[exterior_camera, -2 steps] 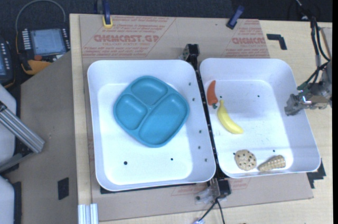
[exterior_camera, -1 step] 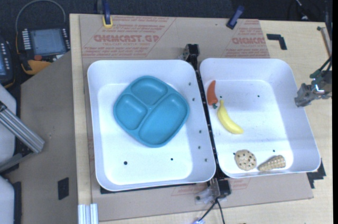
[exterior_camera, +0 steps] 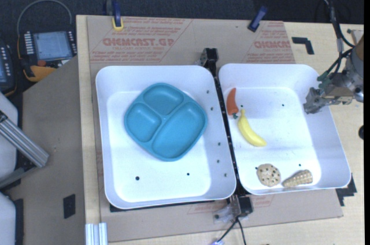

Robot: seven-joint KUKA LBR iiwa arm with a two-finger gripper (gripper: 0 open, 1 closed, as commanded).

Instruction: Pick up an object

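Two white bins sit side by side. The left bin [exterior_camera: 110, 140] is mostly taken up by a blue plate [exterior_camera: 166, 121] at its centre, leaving open floor along the lower edge. In the right bin [exterior_camera: 324, 145], a carrot [exterior_camera: 232, 101] and banana [exterior_camera: 251, 131] lie near the left wall, a cookie [exterior_camera: 268, 174] and cone [exterior_camera: 298, 178] along the bottom. Its middle and upper right floor are open. The gripper [exterior_camera: 315, 100] hangs at the right rim.

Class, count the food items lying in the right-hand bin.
4: a carrot at the left wall, a banana just below it, a cookie and an ice-cream cone at the near edge. None looks hidden.
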